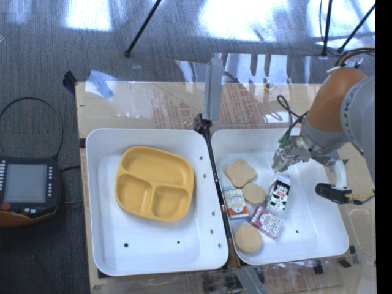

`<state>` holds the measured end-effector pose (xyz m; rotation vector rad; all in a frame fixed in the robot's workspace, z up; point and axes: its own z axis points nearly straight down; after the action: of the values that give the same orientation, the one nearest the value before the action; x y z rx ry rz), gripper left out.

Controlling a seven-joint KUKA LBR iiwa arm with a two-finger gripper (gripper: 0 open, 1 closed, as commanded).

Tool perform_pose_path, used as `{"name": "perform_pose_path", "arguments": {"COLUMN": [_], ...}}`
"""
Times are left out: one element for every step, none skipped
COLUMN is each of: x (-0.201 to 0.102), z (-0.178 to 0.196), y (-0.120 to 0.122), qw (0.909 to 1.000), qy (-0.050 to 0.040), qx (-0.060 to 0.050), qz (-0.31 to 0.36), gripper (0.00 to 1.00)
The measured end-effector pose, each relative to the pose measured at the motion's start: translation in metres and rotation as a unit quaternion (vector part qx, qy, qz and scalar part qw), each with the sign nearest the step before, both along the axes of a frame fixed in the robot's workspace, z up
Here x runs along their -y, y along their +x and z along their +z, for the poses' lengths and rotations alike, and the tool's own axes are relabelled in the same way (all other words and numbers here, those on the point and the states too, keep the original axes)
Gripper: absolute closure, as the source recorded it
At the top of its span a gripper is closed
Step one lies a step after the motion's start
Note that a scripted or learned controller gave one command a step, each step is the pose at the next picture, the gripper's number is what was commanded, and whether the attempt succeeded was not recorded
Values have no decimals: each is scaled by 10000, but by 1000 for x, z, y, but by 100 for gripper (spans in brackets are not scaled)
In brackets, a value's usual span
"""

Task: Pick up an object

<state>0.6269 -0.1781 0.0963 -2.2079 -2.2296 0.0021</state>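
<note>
Camera view: I watch the arm (343, 106) reach in from three o'clock over the right bin (318, 241).
Gripper: the gripper (283, 162) hangs just above the black-and-white carton (279, 196); whether it is released or clenched, I cannot tell.
Candidates: the carton lies near the bin's centre, toast slice (239, 172) at its ten o'clock, red packet (267, 222) at six, round biscuit (248, 238) at seven.
Left bin: a yellow divided plate (155, 182) lies in the left bin (104, 250).
Progress: I judge nothing lifted yet; every item rests on the bin floor, so descent, grasp and lift remain.
</note>
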Motion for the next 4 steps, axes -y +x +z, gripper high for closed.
{"name": "perform_pose_path", "arguments": {"x": [0, -2, -2, -31], "z": [-1, -9, 1, -8], "y": [0, -82, -82, -1], "qw": [10000, 10000, 10000, 10000], "qy": [0, 5, 15, -3], "qx": [-5, 1, 2, 26], "qz": [1, -40, -65, -30], "gripper": [0, 0, 100, 100]}}
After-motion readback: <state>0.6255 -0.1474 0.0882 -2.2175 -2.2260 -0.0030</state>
